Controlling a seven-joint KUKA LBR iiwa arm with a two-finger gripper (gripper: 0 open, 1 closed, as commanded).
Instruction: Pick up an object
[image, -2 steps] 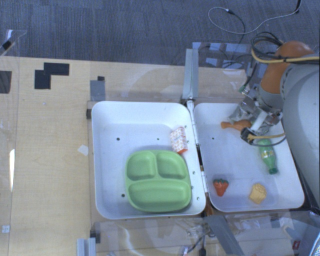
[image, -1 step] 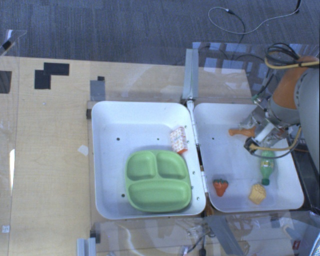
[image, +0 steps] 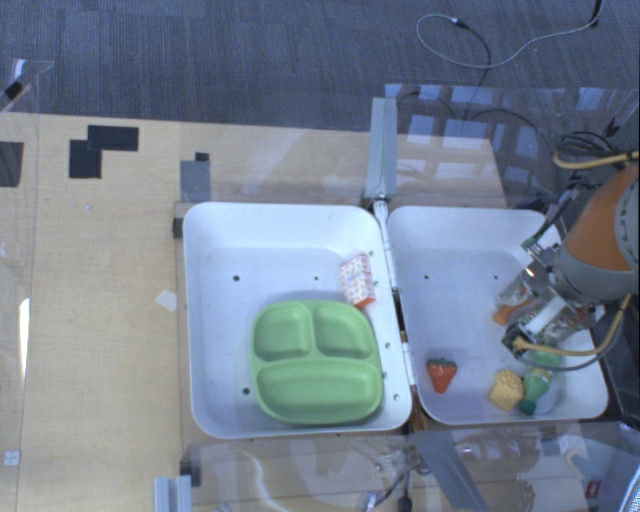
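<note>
My gripper (image: 514, 303) hangs low over the right side of the right bin (image: 450, 240), under the grey wrist with its orange band. A small orange thing (image: 501, 317) lies right at the gripper's tip; whether it is between the fingers I cannot tell. Toward the bin's front lie a red strawberry-like toy (image: 441, 373), a yellow toy (image: 506, 389) and a green toy (image: 533, 391) beside it.
The left bin (image: 230, 250) holds a green divided plate (image: 316, 360) at its front and a small white-and-red packet (image: 356, 279) against its right wall. A raised divider runs between the two bins. Cables trail at the back right.
</note>
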